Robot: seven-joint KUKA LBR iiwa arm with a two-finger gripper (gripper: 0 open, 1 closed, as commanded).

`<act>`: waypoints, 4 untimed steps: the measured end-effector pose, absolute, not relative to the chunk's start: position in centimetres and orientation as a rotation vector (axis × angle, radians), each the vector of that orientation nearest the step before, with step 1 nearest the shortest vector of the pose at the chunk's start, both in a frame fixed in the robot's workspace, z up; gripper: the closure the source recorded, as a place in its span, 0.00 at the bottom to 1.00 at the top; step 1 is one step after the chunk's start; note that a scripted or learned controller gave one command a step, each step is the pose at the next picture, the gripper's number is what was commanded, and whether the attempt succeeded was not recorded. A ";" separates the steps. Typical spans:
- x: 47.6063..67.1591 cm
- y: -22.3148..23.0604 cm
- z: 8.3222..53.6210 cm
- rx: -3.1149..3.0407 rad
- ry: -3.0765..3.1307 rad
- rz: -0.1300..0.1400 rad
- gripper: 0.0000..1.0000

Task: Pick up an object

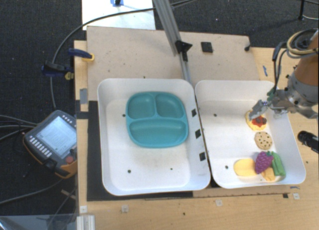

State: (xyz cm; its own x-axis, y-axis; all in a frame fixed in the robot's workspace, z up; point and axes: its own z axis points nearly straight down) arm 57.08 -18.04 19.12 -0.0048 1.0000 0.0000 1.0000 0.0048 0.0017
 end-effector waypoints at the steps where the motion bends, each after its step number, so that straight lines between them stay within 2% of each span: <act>1: 57.9 -18.7 14.1 2.220 2.224 -0.002 0.00; 2: 58.1 -18.8 9.2 2.216 2.218 0.001 0.00; 3: 58.4 -19.0 10.9 2.205 2.208 0.011 1.00; 4: 59.2 -19.4 15.5 2.212 2.223 0.005 1.00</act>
State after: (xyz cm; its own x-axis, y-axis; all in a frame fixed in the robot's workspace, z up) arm 59.21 -19.36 15.52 -0.0049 1.0000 -0.0019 1.0000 0.0049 0.0060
